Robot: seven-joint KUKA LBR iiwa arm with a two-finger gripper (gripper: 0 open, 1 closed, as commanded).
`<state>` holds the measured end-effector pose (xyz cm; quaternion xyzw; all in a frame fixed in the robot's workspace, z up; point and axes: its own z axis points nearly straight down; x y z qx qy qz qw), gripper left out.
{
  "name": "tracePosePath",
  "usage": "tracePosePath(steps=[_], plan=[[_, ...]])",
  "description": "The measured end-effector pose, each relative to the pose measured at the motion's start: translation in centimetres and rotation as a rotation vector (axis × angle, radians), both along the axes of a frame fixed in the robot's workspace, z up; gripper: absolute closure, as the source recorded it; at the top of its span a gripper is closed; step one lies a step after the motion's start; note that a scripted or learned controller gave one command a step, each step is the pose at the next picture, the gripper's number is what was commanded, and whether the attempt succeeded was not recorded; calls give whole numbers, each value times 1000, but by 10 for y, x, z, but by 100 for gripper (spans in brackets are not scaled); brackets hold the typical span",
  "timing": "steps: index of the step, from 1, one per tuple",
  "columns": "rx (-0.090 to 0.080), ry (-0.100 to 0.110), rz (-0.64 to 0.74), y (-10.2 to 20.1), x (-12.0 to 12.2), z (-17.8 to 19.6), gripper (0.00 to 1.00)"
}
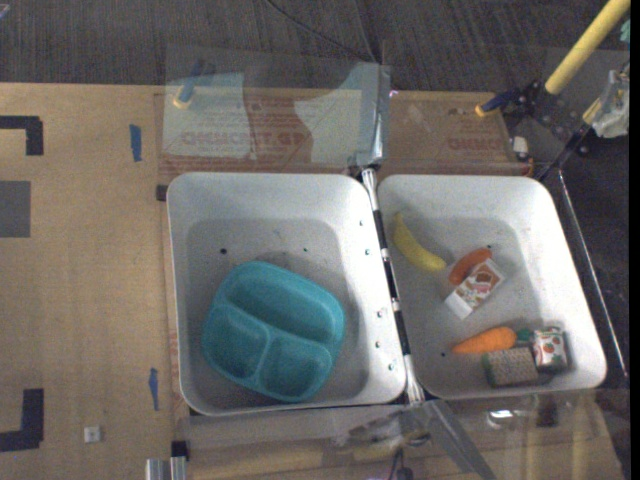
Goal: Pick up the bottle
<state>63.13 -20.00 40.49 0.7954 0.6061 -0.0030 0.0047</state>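
Note:
The right bin holds several small items. A white container with a red label lies on its side near the bin's middle, and an orange-red piece touches its far end. Together they look like the bottle, but I cannot tell for sure. A yellow banana lies left of it, close to the wall between the bins.
An orange carrot, a grey-green block and a small red-and-white carton lie at the right bin's front. A teal divided plate rests in the left bin. A yellow pole with clamps stands at the back right.

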Motion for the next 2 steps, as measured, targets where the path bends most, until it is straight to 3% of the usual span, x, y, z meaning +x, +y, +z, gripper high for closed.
tracePosePath(steps=[2], plan=[[-6,-3,6,3,2,20,100]])
